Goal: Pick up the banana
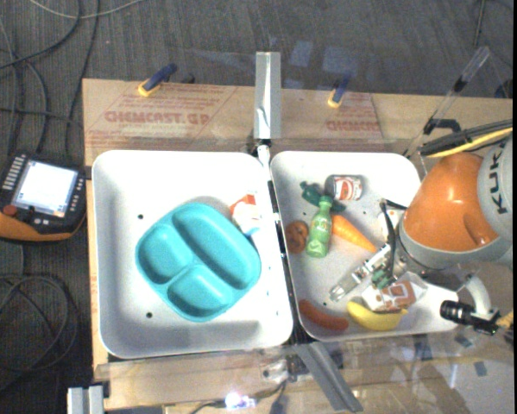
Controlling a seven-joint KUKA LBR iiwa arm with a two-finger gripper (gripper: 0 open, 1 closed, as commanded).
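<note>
Closing in on the banana (375,316), not yet lifted. Lies at the near edge of the right bin (411,167), curved, with the sausage (323,315) just to its left and a small carton (394,295) touching its far side. Gripper (372,274) low over that spot; whether spread or pinched, cannot tell. Next: settle squarely over the fruit, clear of the carton, then close and rise. Tight quarters: near wall right beside, carrot (353,232) and bottle (319,231) farther in. Open room in the far right corner; left bin (120,172) holding a blue tray (198,260).
</note>
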